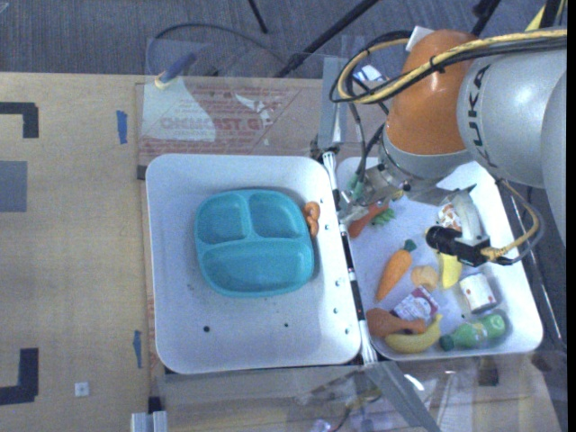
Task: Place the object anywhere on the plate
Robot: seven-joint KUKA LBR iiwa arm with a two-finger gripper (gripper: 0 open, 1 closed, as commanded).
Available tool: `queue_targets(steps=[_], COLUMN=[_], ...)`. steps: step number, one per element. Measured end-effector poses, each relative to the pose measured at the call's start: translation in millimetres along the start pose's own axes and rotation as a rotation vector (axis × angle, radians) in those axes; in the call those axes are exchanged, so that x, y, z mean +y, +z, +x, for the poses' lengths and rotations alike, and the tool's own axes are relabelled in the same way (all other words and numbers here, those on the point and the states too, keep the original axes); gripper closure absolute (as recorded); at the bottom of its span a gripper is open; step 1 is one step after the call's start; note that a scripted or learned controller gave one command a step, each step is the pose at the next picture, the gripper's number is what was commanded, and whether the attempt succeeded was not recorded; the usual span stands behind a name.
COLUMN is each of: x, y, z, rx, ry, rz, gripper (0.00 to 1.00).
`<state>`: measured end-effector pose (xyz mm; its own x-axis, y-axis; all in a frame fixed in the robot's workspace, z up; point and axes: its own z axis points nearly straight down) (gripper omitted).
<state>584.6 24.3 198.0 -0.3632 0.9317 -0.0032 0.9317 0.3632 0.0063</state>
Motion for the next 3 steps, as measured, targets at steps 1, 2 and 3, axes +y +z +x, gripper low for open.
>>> queue_targets(steps=[1,2,3], x=[44.7,68.9,29.7], y=[37.8,33.7,44.8], z=[72.5,146.5,198.7], rx=[0.003,0.003,0.006], ry=[-0.183,-0.42,-0.522], rz=[0.003,0.001,0.005], gripper=[1.0,1.0,1.0])
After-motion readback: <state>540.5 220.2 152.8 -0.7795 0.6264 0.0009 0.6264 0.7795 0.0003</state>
